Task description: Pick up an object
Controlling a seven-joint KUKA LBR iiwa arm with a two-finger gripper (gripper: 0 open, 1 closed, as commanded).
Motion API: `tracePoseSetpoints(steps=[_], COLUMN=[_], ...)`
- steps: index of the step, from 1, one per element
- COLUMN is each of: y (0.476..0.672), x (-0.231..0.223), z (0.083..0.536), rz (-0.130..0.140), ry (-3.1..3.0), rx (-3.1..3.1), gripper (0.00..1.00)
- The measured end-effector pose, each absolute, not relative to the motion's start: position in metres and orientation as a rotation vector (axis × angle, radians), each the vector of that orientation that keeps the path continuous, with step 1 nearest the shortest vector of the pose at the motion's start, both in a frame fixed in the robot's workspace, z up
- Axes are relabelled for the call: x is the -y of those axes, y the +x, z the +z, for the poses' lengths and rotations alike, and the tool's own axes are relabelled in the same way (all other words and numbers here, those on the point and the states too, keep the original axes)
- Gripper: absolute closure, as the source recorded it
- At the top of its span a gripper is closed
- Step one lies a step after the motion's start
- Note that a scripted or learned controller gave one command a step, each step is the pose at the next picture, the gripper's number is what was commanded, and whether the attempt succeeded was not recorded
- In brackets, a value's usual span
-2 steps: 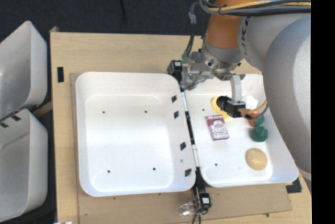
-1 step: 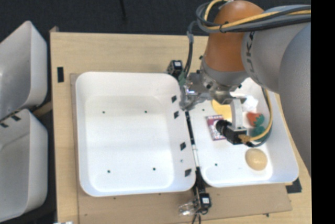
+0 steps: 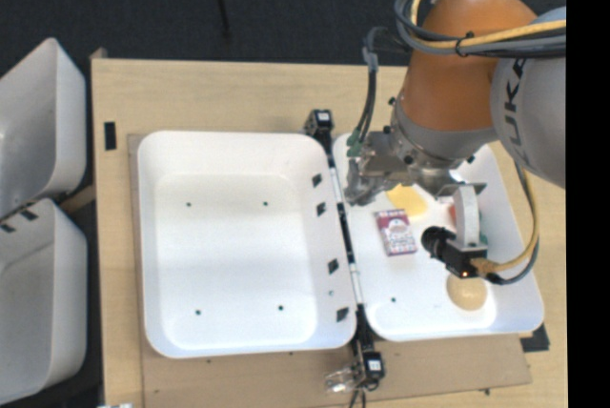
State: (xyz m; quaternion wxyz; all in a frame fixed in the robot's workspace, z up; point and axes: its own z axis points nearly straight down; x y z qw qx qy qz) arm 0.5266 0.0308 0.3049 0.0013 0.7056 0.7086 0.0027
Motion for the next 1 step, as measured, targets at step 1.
tracePoseSetpoints(steps=[1], y=[0.5142], x=[-0.0752], z=[0.3287], rz=[0.007], ry=[2.212], rx=[-2.229], gripper=[1.00])
